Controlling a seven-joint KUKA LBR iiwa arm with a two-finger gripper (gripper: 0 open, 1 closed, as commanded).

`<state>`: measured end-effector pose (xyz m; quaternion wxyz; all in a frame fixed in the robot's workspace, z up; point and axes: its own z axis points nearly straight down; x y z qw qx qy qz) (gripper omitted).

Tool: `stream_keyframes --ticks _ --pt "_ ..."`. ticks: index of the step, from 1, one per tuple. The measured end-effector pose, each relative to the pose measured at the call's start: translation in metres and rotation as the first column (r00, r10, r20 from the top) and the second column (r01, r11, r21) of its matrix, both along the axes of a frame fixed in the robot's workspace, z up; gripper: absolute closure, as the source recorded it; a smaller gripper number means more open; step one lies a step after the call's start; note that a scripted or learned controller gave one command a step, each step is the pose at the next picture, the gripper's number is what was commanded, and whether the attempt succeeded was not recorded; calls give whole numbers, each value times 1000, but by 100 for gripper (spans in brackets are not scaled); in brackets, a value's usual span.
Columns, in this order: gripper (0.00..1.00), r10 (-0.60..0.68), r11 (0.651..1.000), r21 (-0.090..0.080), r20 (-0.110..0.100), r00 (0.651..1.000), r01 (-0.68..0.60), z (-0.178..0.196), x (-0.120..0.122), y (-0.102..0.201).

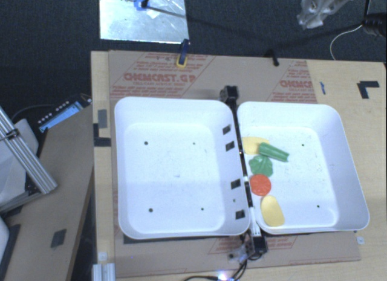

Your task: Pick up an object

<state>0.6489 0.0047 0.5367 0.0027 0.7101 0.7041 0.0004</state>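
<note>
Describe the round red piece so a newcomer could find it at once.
Start at the right-hand shallow white bin and look along its left wall, where a few small items lie in a column. The flat round red-orange disc lies between a green leafy piece above and a yellow oval piece below; it alone is red and circular.

The gripper [318,5] is cut off by the top edge and blurred so that its fingers cannot be read, while the yellow piece [251,145] near the right bin's [344,129] left wall is partly hidden under the green piece [273,151].
</note>
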Motion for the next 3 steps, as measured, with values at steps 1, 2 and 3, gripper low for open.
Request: stream_keyframes --ticks 1,2,3 --pt "100 17 1000 4 -20 1000 -17 -162 -10 63" --pt "100 14 1000 5 10 1000 -14 -46 2 63" --pt "100 13 1000 4 2 1000 -13 2 -21 61"
